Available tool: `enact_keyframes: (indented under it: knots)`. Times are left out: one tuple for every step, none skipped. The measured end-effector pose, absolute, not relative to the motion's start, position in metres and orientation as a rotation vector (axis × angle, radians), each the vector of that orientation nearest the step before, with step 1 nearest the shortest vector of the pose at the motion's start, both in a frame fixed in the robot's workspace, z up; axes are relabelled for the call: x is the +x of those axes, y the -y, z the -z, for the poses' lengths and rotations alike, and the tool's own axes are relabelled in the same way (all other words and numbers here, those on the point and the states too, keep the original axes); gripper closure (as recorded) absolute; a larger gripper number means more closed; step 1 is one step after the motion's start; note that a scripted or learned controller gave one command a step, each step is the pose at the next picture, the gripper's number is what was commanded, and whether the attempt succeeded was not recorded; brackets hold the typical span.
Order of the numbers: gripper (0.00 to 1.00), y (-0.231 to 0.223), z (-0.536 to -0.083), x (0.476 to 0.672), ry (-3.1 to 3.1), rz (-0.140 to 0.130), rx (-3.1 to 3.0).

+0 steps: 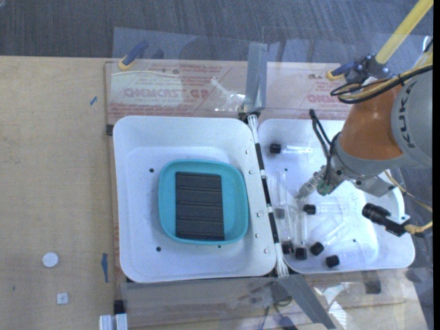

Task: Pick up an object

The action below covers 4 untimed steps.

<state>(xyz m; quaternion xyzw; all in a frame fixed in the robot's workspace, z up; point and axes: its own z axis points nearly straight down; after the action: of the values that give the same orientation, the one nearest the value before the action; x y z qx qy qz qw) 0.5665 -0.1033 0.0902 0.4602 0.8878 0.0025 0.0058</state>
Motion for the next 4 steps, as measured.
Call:
enact_keyframes:
  knots:
    - [1.0,0.054,-0.186,0.614,-2.803,-0.002,1.411]
    - [1.0,0.112,-0.089,0.644,-2.736,-0.002,1.532]
    - [0.0,0.112,-0.088,0.641,-2.745,0.003,1.539]
    - [0.0,0.051,-0.186,0.66,-2.715,-0.003,1.57]
